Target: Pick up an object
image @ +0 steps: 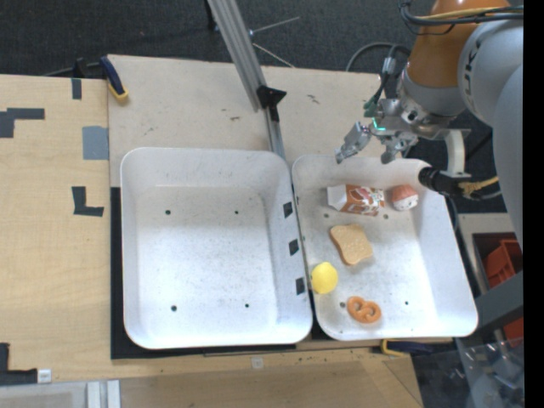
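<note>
Your right bin (442, 253) holds a small carton (357, 199), a red-and-white ball (404, 197), a bread slice (351, 245), a lemon (324, 277) and a pretzel (364, 310). The gripper (374, 145) hangs over that bin's far rim, fingers spread apart, gripping nothing.

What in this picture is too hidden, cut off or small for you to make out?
- Gripper, camera view: small and slightly blurred above the right bin; its height over the bin can't be judged.
- Carton: its print is too small to read.
- Reddish round item: too small to identify.
- Arm: cut off by the top and right edges.
</note>
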You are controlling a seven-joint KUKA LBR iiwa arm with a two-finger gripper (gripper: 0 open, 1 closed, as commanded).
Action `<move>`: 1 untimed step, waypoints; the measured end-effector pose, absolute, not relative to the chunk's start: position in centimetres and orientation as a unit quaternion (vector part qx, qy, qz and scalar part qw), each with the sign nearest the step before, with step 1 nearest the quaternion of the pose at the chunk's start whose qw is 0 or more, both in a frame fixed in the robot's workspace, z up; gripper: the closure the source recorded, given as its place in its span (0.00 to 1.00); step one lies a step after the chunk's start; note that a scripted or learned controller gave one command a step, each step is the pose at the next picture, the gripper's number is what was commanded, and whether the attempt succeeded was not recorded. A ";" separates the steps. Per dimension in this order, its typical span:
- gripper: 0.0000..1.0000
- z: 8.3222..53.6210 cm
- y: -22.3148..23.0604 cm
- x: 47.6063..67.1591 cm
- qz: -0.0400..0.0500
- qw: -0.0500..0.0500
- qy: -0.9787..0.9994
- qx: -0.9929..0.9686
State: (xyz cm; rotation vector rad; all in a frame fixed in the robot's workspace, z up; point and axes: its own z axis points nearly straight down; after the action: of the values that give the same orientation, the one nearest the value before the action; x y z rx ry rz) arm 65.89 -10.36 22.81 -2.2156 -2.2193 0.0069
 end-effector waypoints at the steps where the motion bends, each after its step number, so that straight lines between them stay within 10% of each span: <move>1: 0.00 23.1 -10.4 66.0 0.001 0.001 -0.708 -0.706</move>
State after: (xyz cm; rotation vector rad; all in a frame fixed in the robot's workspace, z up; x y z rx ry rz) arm 65.98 -10.37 23.14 -2.2176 -2.2237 0.0024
